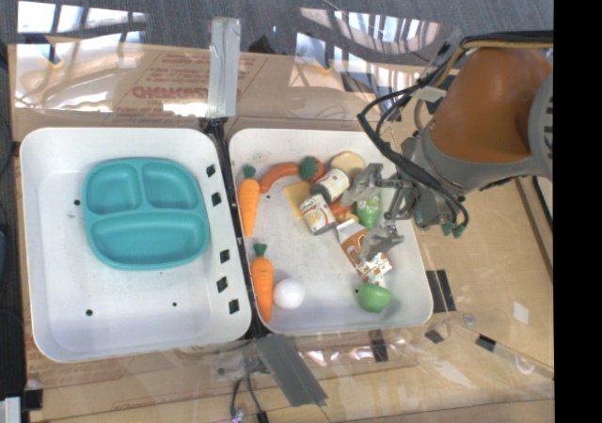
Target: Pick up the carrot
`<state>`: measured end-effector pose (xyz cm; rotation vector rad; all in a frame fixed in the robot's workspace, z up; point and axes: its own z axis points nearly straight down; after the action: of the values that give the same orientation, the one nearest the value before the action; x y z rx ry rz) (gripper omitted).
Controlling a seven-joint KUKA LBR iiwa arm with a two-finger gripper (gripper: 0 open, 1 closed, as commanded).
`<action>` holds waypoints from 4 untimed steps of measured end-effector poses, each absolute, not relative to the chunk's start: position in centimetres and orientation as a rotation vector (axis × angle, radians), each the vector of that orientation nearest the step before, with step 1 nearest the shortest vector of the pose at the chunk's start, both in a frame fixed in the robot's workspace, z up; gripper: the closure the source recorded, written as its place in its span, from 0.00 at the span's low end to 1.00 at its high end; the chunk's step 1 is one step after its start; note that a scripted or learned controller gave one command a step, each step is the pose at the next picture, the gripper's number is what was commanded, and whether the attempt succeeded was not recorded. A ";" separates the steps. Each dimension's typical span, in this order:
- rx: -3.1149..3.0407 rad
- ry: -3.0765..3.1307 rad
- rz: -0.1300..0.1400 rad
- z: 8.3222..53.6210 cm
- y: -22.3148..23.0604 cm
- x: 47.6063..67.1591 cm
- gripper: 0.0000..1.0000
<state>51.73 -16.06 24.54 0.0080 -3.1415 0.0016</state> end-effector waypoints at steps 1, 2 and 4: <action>0.023 -3.132 -0.005 10.4 -13.0 49.7 0.00; 0.457 -3.111 0.000 13.8 -9.8 49.6 0.00; 0.866 -3.010 -0.012 10.1 -14.8 49.9 0.00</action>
<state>49.87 -14.82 10.05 0.8663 -3.0102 -0.0124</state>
